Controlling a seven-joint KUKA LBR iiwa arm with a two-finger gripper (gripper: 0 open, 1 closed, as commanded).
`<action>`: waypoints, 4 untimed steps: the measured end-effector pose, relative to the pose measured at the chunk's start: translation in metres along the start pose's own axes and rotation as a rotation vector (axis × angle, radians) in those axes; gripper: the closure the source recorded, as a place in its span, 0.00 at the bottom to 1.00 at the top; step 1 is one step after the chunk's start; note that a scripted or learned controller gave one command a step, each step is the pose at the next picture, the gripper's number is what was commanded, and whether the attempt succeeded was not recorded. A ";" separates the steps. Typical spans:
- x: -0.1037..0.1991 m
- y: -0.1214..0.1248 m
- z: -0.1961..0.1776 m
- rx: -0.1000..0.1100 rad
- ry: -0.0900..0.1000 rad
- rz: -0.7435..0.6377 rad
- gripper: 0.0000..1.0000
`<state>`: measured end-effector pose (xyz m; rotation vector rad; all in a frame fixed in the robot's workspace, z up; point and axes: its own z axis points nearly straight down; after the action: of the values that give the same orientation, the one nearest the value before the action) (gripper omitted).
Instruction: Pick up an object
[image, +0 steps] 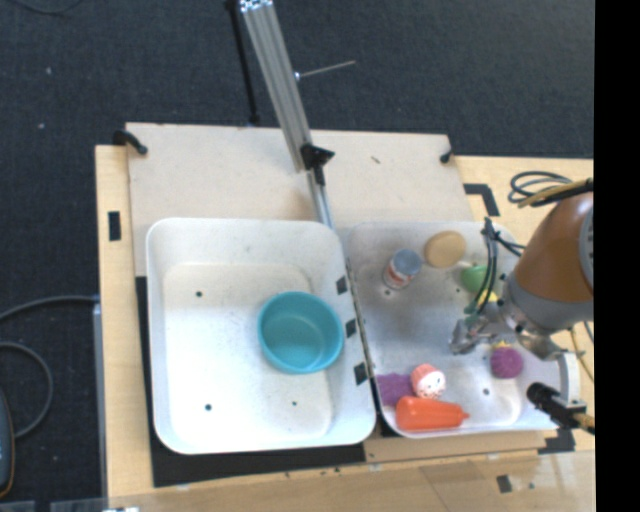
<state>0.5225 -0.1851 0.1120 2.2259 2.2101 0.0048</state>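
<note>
Hovering low over the right shallow white bin (372, 262) is the two-finger gripper (470, 335), which is being carried by the grey arm (555, 265) with its orange band as it reaches in from the right. Whether the gripper is open or closed cannot be told, since its tip is being seen only as a small dark blur against the bin floor. Nothing is being shown clearly gripped, so no object can be said to be held.

Several candidates are being offered in that bin. A small purple ball (507, 362) is lying just beside the gripper, toward the near right corner. A green object (472, 275) is sitting near it on the far side, partly hidden by cables. A tan round piece (445, 249) and a small grey-and-blue cylinder (404, 267) are resting toward the far end. Along the near wall, an orange carrot-shaped toy (430, 412), a white-and-red round figure (428, 380) and a purple soft lump (393, 386) are lying close together.

A teal plastic bowl (300, 332) is sitting in the left shallow white bin (200, 300), well apart from the arm.

The task is being judged as in its early stage: the approach is being made, while the grasp and the lift are not yet done.
</note>
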 end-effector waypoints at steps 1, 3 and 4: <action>0.004 0.009 -0.047 -0.002 -0.001 -0.011 1.00; 0.010 0.008 -0.160 -0.003 -0.002 -0.012 1.00; 0.051 0.003 -0.160 0.003 0.001 -0.013 1.00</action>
<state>0.5254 -0.1335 0.2719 2.2131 2.2266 0.0030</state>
